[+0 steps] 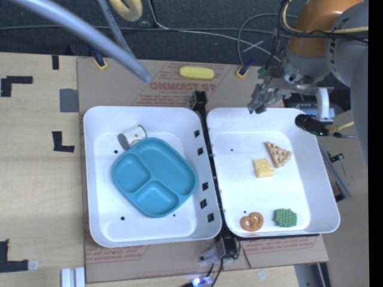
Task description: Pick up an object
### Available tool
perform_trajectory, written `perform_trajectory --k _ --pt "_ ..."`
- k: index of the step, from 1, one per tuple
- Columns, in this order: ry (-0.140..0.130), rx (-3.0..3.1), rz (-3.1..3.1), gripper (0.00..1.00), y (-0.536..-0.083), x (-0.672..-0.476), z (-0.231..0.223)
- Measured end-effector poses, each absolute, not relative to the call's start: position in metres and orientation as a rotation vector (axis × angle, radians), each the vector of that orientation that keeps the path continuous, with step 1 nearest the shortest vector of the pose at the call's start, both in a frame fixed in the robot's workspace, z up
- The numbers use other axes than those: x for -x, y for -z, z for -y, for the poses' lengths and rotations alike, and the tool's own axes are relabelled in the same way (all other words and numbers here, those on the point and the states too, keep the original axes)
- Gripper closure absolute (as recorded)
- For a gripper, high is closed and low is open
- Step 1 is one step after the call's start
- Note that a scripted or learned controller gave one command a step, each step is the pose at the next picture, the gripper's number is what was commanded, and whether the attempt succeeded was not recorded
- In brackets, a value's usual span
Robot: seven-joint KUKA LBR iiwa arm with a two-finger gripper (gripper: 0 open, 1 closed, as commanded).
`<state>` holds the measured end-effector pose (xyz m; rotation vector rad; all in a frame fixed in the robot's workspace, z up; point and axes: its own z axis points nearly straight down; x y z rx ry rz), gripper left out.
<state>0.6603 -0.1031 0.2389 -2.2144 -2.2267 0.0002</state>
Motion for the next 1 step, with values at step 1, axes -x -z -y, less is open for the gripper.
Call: perform_trajectory --k 1 --pt "-0.002 2.213 2.226 1.00 -0.2279 -0.6549 0.0451"
